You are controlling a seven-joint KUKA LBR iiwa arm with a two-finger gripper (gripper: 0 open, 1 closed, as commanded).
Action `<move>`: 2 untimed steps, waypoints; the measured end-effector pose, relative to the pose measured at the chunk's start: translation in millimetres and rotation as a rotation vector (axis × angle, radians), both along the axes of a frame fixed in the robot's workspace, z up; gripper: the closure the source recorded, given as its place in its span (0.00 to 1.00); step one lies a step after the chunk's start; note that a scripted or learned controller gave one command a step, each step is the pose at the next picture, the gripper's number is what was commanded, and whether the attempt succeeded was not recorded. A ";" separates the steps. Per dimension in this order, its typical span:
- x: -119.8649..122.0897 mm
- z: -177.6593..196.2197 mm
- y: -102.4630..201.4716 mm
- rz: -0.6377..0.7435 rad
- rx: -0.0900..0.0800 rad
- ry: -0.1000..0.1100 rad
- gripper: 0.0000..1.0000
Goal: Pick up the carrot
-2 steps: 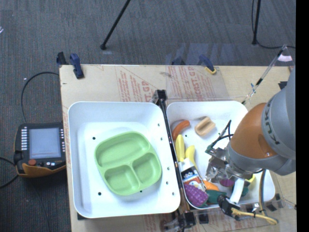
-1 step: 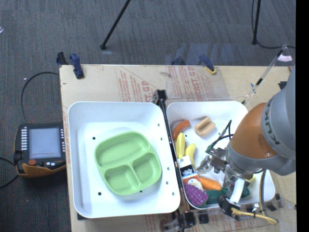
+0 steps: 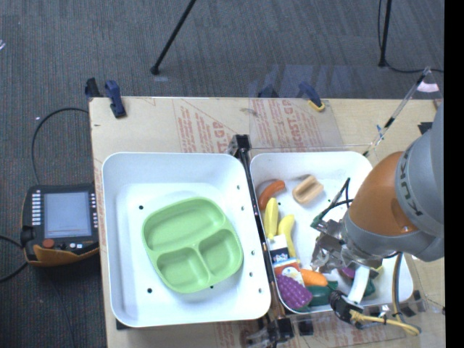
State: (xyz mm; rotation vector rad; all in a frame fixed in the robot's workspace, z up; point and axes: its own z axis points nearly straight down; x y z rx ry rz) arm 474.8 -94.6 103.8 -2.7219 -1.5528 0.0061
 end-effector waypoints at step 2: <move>0.0 29.5 10.6 -0.334 -0.004 0.001 1.00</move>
